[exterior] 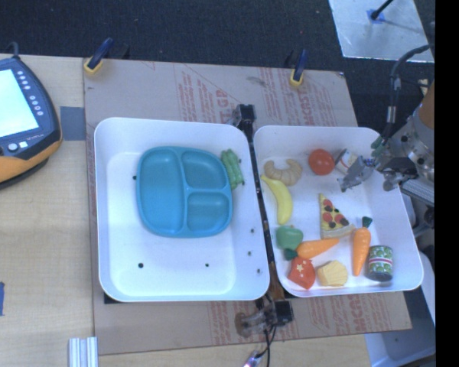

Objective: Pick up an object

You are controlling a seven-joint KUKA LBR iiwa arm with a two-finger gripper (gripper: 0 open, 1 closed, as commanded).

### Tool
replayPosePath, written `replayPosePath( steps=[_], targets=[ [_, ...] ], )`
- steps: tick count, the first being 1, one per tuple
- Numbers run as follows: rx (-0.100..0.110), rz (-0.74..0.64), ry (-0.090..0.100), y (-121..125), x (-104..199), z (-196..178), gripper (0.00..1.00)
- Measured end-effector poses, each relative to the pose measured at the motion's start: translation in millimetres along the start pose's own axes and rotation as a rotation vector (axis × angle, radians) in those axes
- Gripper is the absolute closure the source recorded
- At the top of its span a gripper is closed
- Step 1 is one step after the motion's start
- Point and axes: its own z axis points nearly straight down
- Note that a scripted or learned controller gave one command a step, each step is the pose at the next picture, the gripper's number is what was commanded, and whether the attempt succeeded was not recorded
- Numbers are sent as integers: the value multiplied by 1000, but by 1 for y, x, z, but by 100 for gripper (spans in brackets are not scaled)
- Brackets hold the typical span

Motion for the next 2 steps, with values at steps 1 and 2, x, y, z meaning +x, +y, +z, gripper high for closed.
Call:
replayPosePath(
  steps=[1,2],
  targets=[
    [1,-1,-1,-21,7,108,0],
    [0,2,0,32,-36,156,0]
  ],
)
